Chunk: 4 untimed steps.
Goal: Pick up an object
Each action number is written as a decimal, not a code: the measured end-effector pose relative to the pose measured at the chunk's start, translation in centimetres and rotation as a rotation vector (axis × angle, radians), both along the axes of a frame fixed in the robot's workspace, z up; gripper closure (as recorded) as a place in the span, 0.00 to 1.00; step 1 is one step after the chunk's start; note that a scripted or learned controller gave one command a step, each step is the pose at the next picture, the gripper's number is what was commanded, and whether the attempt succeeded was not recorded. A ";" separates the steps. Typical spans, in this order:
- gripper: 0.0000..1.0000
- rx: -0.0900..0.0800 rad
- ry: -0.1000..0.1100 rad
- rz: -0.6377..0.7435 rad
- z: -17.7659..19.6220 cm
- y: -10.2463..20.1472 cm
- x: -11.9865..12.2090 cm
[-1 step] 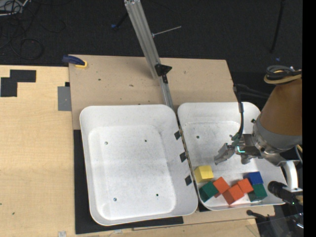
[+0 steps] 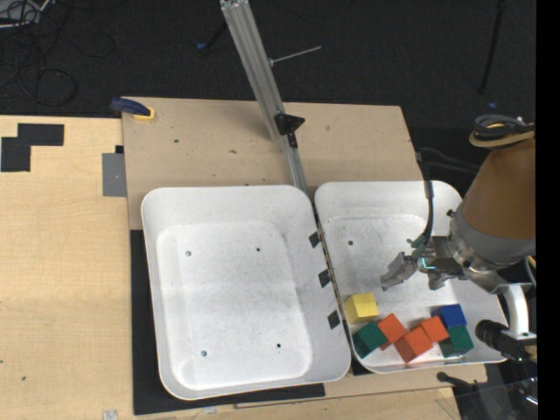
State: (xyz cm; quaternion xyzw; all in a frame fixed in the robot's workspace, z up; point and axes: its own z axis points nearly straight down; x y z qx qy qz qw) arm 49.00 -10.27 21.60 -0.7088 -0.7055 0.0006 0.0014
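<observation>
1. Jaws' state cannot be told; the gripper [image 2: 401, 272] hangs over the right bin [image 2: 385, 201], nothing seen in it.
2. Blocks cluster at that bin's near edge; the yellow block [image 2: 362, 305] lies nearest, likely the target.
3. Left bin [image 2: 175, 204] adjoins on the worktop [image 2: 210, 143].

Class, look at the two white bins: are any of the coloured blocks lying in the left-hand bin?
No. The blocks, such as the yellow block and blue block, all lie in the right bin.

Arm's gripper [image 2: 404, 269] low over right bin [image 2: 385, 208], apparently above the yellow block [image 2: 361, 306], coloured blocks [image 2: 418, 332] beside it
</observation>
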 end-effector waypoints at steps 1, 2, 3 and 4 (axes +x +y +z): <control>0.00 0.001 0.007 0.004 -5.8 -0.8 0.2; 0.00 0.005 -0.002 0.006 -9.7 -0.7 0.4; 0.00 0.000 -0.017 0.006 -9.8 -0.9 0.9; 1.00 0.000 -0.021 -0.004 -8.7 -1.0 1.0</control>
